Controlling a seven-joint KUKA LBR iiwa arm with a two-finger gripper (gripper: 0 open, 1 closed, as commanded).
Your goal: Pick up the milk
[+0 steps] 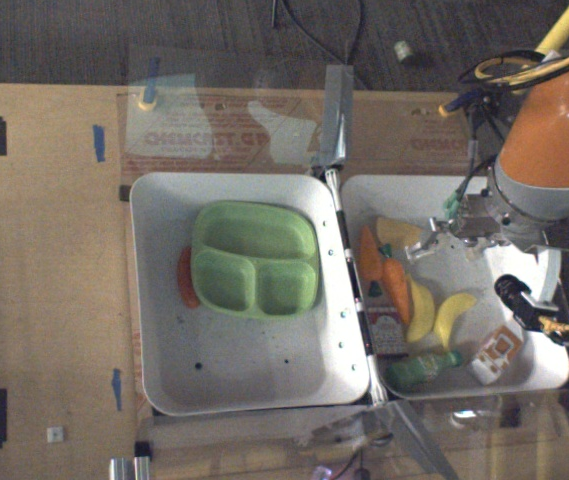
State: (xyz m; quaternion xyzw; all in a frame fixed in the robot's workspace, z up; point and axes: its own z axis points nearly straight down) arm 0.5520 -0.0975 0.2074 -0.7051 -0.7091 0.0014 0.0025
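- Near the right bin's point(554, 373) front corner: milk carton point(495, 353), lying flat beside a yellow banana point(453, 316).
- Above that bin: gripper point(434, 240), hovering, nothing seen gripped; finger spread impossible to tell.
- Farther left: green divided tray point(255, 258) in left bin point(154, 298).
- Beyond: cardboard bench point(44, 268), dark carpet point(114, 18).

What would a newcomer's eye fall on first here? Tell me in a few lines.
First comes the light green three-compartment plastic tray, lying in the left white bin with a red item tucked under its left edge. Next is the grey arm's orange band over the right white bin, where two yellow bananas, an orange carrot and a small brown-and-white milk carton lie crowded together.
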